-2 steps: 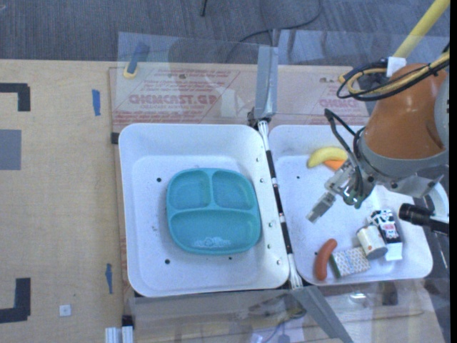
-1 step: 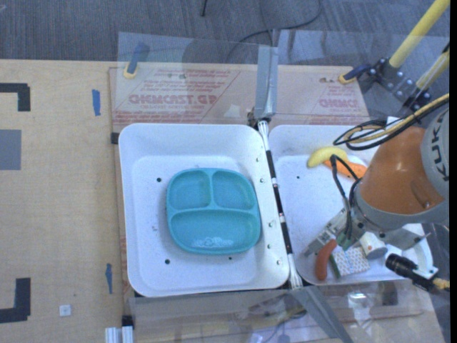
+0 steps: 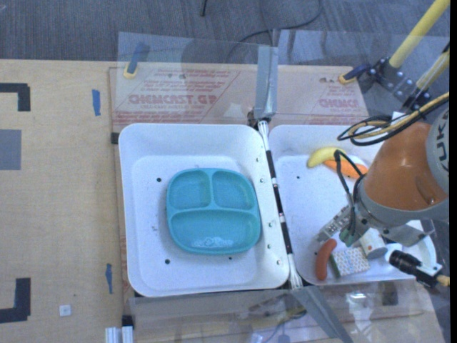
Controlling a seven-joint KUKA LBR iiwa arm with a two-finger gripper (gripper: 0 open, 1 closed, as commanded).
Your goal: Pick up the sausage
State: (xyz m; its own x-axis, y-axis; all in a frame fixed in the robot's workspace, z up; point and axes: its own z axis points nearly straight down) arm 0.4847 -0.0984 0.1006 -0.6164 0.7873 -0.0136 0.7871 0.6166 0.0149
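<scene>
One sausage (image 3: 323,258) lies in the lower right of the frame, by the right bin's (image 3: 303,213) near-left wall. My gripper (image 3: 348,233) hangs just beside it; I cannot tell its state. The wall may block a clean grasp.

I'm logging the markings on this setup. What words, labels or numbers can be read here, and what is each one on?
"CHEMCAST GP": red print on the clear sheet behind the left bin, faint and seen through the film.
"CHEMCAST", cut off: the same red print on the clear panel behind the right bin, too blurred to confirm.
"KU": dark letters on the arm, cut off by the picture's edge.
</scene>
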